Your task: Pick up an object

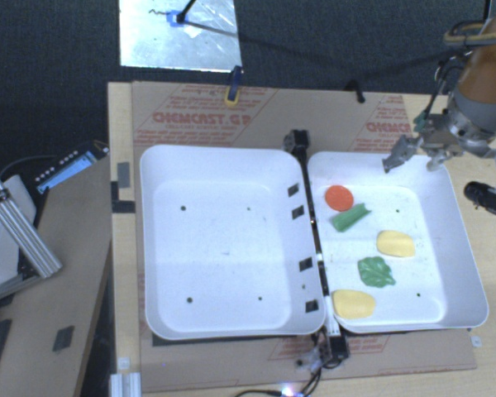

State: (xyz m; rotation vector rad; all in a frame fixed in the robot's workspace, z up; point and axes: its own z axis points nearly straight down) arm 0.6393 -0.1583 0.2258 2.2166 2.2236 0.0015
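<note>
Hand spread wide and empty over right bin's far rim; nearest pick, orange disc, lies down-left of it.

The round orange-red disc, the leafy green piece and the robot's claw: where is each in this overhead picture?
Round orange-red disc (339, 196): camera view, centre of its flat face.
Leafy green piece (375, 271): camera view, middle of its crinkled top.
Gripper (415, 156): camera view, midway between its two fingertips, above the right bin's far edge.
</note>
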